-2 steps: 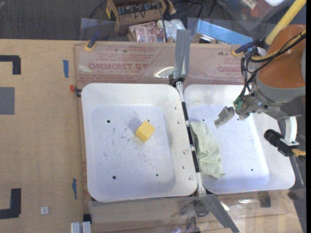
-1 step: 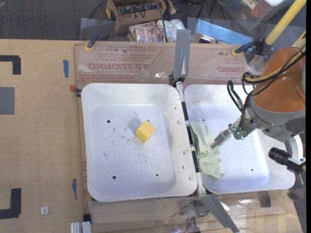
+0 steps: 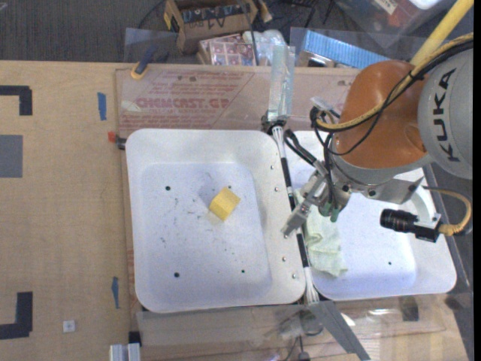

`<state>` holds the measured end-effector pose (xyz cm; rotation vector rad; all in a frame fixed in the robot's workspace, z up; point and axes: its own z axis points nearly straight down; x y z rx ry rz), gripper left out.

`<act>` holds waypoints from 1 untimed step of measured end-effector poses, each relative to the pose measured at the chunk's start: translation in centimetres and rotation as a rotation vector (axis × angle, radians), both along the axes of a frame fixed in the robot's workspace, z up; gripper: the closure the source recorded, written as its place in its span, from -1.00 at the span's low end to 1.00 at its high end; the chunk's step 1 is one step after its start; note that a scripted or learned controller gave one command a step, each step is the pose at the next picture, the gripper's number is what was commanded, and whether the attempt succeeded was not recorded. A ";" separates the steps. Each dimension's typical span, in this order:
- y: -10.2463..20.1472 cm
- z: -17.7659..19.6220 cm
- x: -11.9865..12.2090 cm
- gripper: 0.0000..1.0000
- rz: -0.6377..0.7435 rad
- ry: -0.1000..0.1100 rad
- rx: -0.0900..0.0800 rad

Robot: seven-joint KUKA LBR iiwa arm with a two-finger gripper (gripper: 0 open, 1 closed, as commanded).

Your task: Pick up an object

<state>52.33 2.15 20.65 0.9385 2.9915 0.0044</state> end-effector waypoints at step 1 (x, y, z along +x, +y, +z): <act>9.9 -5.0 1.2 -1.00 0.321 0.004 -0.001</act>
